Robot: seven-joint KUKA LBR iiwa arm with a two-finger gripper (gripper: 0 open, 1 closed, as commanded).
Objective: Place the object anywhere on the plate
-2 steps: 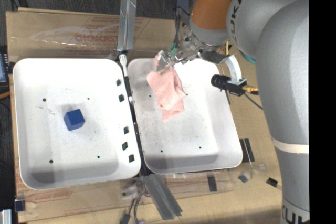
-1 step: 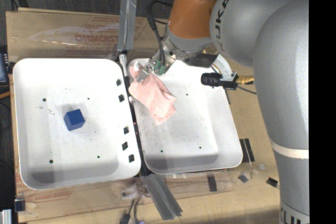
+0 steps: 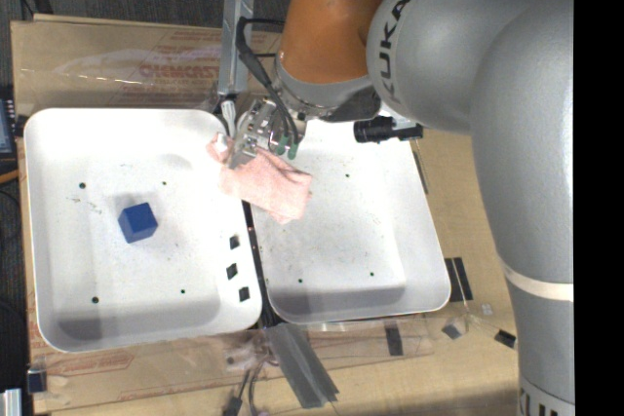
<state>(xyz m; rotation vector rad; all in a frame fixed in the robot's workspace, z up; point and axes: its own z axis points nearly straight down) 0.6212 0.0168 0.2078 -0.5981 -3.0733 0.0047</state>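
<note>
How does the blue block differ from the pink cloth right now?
The blue block is a small rigid cube; the pink cloth is larger, soft and crumpled. The block lies alone on the floor of the left bin, well away from the gripper; the cloth hangs right at the gripper, over the rims where the left bin meets the right bin. Whether the cloth is actually gripped is unclear.

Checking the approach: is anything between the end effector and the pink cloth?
Nothing visible. The pink cloth is right at the end effector, where left bin and right bin meet; the blue cube lies apart, left.
</note>
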